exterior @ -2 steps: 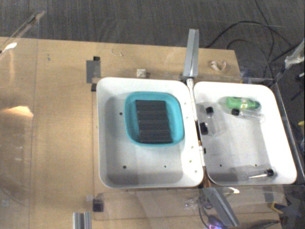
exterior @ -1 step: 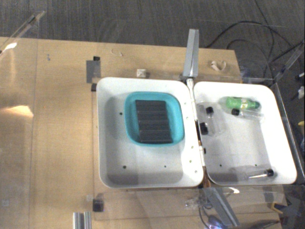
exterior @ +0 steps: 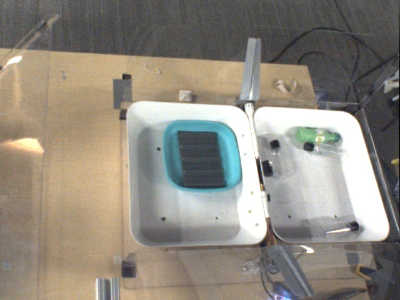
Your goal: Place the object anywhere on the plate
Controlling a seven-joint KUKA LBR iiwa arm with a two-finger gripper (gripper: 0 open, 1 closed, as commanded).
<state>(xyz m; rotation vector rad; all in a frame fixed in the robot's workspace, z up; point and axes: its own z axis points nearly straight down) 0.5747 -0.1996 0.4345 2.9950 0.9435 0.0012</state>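
A teal square plate [exterior: 170, 150] with rounded corners lies in the upper middle of the left bin [exterior: 145, 192]. A dark grey rectangular object with ridges across it [exterior: 201, 159] rests flat on the plate, roughly centred and inside the rim.
The right bin [exterior: 325, 192] holds a green plastic bottle [exterior: 317, 136] lying near its far edge, two clear items with black caps [exterior: 274, 146] by its left wall, and a thin pale stick with a black tip [exterior: 345, 229] near the front right corner. A grey metal post [exterior: 252, 70] stands behind the bins.
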